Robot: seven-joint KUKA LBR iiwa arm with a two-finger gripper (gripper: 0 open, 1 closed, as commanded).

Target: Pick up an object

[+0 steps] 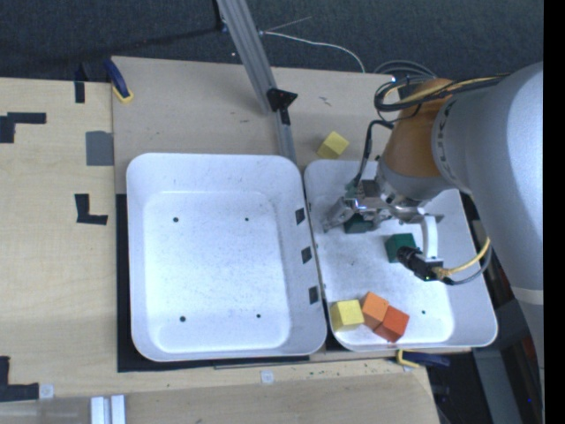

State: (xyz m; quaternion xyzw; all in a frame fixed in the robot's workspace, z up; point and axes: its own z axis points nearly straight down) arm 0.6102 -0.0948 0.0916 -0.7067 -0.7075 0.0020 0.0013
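Observation:
My gripper (351, 213) hangs low over the upper part of the right bin (441, 325). A small dark green block (357, 226) lies right under it, partly hidden by the gripper body. A second green block (400, 245) rests a little to the right, beside the wrist cabling. Near the bin's front edge sit a yellow cube (347, 314) and two orange blocks (386, 315) touching each other.
The left bin (141, 237) sits alongside, its rim meeting the right bin's. Another yellow cube (335, 145) lies on the bench behind the bins. A grey metal pole (256, 51) slants in from the top. The arm's bulk covers the right side.

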